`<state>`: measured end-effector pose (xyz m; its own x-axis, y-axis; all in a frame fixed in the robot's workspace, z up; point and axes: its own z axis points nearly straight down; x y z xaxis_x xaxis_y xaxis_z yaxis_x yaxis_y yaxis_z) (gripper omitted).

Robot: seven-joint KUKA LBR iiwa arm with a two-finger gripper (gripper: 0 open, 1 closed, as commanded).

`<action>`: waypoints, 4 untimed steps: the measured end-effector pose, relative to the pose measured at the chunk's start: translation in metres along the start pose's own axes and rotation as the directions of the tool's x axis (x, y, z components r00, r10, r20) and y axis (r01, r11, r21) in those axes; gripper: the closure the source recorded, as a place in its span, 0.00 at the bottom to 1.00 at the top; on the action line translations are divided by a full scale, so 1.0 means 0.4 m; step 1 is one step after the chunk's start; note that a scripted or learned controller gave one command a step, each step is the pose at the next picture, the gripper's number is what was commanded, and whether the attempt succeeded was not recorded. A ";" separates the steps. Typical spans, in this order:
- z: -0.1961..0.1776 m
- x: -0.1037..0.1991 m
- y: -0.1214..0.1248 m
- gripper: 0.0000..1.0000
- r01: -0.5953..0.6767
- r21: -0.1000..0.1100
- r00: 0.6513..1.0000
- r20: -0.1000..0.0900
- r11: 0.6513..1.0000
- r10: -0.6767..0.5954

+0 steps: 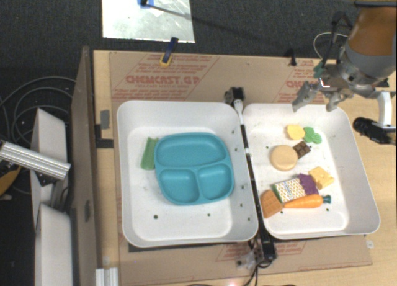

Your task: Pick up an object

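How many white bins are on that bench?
2. The left bin holds a blue divided tray; the right bin, beside it, holds small toy foods. None looks hidden.

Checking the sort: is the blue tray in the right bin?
No, the blue tray lies in the left bin, beside a green piece.

Bins [186, 114] matt white plastic; tray [193, 167] smooth blue plastic.
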<state>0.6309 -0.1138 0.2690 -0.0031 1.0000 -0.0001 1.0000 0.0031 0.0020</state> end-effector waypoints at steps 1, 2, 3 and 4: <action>0.318 -0.036 -0.103 0.00 -0.004 0.015 1.000 -0.002 1.000 0.004; 0.460 -0.119 -0.225 0.00 -0.005 -0.006 1.000 0.004 1.000 0.005; 0.457 -0.155 -0.012 0.00 0.003 -0.009 1.000 0.003 1.000 -0.003; 0.463 -0.122 -0.208 0.00 -0.004 0.007 1.000 -0.002 1.000 0.004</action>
<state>0.5482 -0.1628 0.0837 0.0007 1.0000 0.0020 1.0000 -0.0006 -0.0054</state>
